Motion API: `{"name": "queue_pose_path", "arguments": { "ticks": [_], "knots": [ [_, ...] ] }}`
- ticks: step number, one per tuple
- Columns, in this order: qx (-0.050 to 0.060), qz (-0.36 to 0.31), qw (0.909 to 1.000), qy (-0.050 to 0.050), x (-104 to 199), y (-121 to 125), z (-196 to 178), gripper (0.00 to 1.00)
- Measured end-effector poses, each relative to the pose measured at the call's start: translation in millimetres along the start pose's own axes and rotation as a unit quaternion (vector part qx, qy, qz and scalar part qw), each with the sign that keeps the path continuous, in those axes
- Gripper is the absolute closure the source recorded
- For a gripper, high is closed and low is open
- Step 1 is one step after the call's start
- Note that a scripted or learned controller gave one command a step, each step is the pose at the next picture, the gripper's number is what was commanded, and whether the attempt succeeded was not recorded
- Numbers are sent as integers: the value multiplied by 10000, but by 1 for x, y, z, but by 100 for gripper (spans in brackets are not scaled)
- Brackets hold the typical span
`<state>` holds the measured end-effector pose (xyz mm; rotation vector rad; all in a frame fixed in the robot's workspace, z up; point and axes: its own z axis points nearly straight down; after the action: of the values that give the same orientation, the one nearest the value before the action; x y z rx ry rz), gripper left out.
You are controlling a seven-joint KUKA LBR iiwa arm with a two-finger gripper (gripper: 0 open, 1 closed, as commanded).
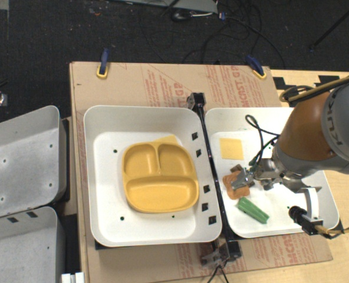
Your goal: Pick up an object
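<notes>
In the right bin (263,115) lie a pale yellow square piece (231,148), a reddish-brown piece (231,185) and a green block (253,210). My gripper (244,181) hangs low at the reddish-brown piece's right edge, with the grey and orange arm (309,135) coming in from the right. The gripper's body covers part of that piece, so contact is unclear. The green block lies just below the gripper, apart from it.
The left bin (98,158) holds a yellow divided tray (160,178). A black divider (207,158) runs between the bins. A cable loops over the right bin's upper part. Grey metal panels (21,158) stand left of the bench.
</notes>
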<state>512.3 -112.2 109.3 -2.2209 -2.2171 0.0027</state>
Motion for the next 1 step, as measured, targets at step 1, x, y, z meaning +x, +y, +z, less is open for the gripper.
{"name": "queue_pose_path", "arguments": {
  "ticks": [1],
  "knots": [
    [-10,10,10000,-3,0,0,-12,100]
  ]
}}
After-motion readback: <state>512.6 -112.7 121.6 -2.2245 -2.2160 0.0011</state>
